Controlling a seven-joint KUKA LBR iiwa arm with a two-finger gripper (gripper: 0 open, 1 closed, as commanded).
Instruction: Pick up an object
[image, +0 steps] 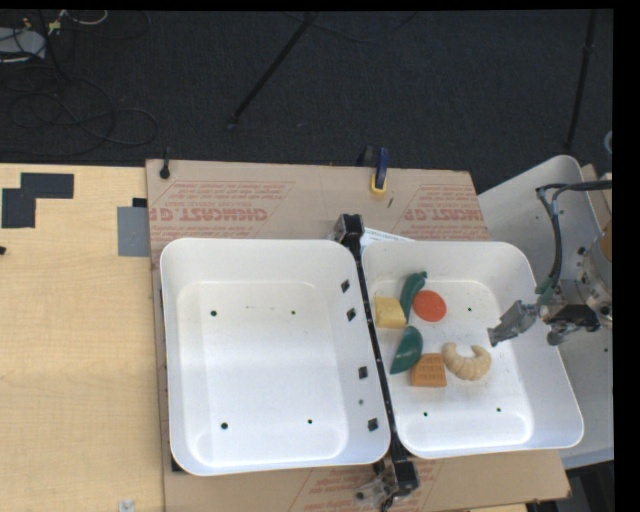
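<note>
The tool (503, 328) is seen low over the right-hand shallow white plastic bin (540, 425), just to the right of the pale curled croissant-shaped toy (468, 361). Whether its grip is open or closed cannot be told from this slant, and nothing is seen held in it.

6 small objects are clustered in that bin, all placed here relative to the croissant-shaped toy. An orange waffle-textured block (428, 372) lies touching or nearly touching it on the left. A dark green curved piece (406, 350) lies further left, a yellow foam cube (389, 312) up and to the left, a red round disc (430, 306) above it, and a second dark green curved piece (413, 288) above that. The left-hand white bin (180, 400) sits well to the left, across the black divider clips.

The main risk is judged to be crowding: a descent onto the croissant-shaped toy could catch the orange block and push both aside. Its rounded, curled form could also slip out of a pinch placed off-centre. A descent too near the bin wall could produce a closure on nothing.
</note>
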